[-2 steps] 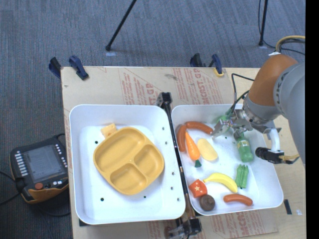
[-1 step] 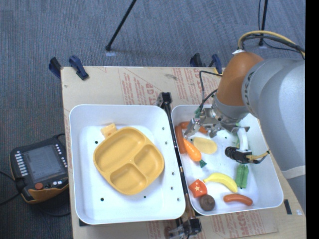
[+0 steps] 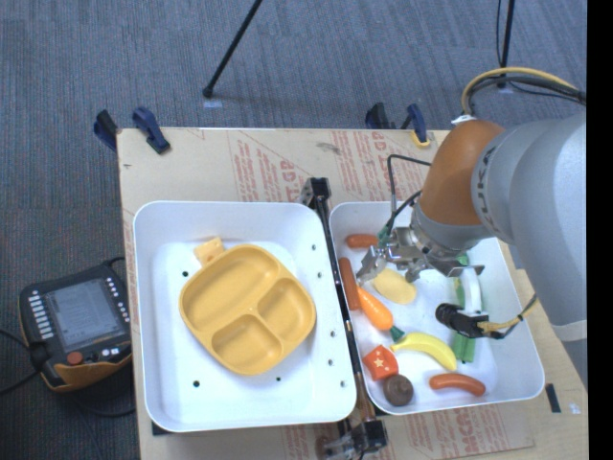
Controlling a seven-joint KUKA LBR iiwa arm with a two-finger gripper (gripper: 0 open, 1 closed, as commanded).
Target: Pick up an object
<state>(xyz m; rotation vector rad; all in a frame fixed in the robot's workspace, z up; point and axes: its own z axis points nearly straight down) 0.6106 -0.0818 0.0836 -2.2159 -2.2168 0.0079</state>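
The right bin [image 3: 517, 372] holds several toy foods. Among them are a pale yellow piece [image 3: 396, 288], an orange carrot [image 3: 374, 309], a banana [image 3: 427, 349], a red strawberry-like piece [image 3: 381, 362], a brown round piece [image 3: 397, 389] and a red sausage [image 3: 458, 383]. My gripper [image 3: 391, 264] hangs low over the bin's upper left part, just above the pale yellow piece. Its fingers look spread to either side of that piece's top, and nothing is lifted between them.
The left bin [image 3: 153, 257] holds a yellow divided plate [image 3: 247, 307] and a small yellow block [image 3: 209, 249]. A long orange stick [image 3: 347, 282] lies along the right bin's left wall, and a green and white piece [image 3: 467, 300] lies under the arm. A teach pendant [image 3: 72, 324] sits off the bench's left side.
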